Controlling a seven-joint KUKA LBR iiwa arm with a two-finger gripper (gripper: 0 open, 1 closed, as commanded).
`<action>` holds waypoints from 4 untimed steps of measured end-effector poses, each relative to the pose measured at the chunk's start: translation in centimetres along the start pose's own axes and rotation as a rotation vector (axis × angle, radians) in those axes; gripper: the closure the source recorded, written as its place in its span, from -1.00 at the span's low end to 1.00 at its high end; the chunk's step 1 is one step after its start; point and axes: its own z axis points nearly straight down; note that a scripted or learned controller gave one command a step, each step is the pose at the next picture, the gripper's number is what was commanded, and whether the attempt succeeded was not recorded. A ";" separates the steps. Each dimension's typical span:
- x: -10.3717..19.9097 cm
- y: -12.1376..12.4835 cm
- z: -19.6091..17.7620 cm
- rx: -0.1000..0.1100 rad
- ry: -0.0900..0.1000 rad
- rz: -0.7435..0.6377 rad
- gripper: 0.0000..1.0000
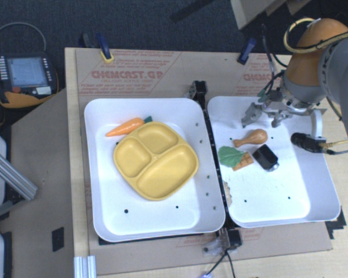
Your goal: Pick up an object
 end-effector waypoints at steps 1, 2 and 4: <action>0.1 0.0 2.4 -0.001 0.000 -0.001 -1.00; 0.1 0.1 1.1 -0.006 -0.001 -0.002 1.00; 0.5 0.2 -7.8 -0.012 -0.003 -0.002 1.00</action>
